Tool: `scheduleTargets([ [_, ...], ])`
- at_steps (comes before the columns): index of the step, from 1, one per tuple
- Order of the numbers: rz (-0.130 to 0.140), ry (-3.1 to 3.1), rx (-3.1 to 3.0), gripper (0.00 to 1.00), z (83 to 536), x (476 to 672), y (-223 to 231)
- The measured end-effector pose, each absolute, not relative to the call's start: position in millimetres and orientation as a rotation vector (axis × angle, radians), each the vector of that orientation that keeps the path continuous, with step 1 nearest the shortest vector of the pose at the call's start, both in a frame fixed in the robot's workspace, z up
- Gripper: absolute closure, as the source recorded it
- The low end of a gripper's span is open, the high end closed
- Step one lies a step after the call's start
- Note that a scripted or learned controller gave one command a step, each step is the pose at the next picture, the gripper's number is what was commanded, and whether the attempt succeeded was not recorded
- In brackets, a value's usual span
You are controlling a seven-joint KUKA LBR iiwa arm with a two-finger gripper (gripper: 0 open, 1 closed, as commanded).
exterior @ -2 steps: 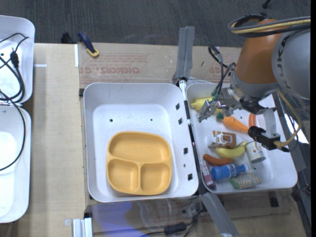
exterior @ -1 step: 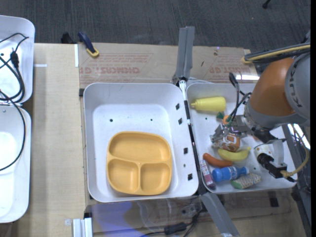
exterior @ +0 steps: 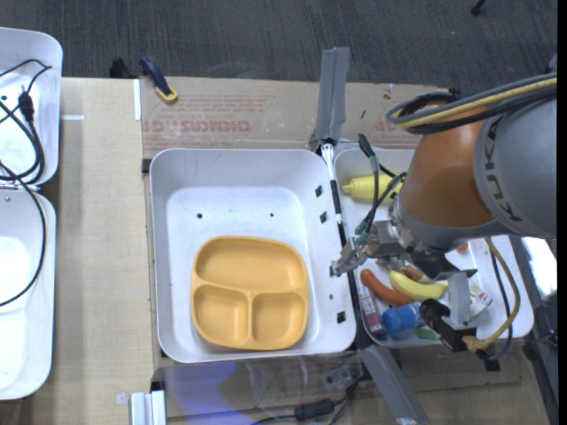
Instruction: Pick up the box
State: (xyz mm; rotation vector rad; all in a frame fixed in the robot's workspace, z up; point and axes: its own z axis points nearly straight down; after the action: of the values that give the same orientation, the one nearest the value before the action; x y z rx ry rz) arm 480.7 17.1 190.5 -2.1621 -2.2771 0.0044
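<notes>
My arm reaches over the right bin (exterior: 523, 326), its orange band and grey wrist covering most of the bin. The gripper (exterior: 390, 253) hangs low over the bin's left half, just above a banana (exterior: 416, 283) and a red sausage (exterior: 386, 289). A white printed carton that may be the box (exterior: 477, 292) lies at the bin's right, partly hidden by the arm and its cables. Nothing can be seen between the gripper's tips.
A yellow mustard bottle (exterior: 361, 187) lies at the right bin's back left, and a blue object (exterior: 400, 318) and a purple tube (exterior: 371, 315) lie near its front. The left bin (exterior: 173, 193) holds a yellow divided plate (exterior: 251, 291). The bins' shared wall (exterior: 341, 237) is close to the gripper.
</notes>
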Motion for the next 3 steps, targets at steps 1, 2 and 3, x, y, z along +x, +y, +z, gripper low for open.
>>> scheduleTargets([
  [1, 0.005, -2.148, -2.294, 0.0, 322, 572.8, 30],
  [2, 0.006, -2.305, -2.136, 0.0, 325, 602.9, -8],
  [3, 0.005, -2.135, -2.305, 0.0, 436, 659.5, 40],
])
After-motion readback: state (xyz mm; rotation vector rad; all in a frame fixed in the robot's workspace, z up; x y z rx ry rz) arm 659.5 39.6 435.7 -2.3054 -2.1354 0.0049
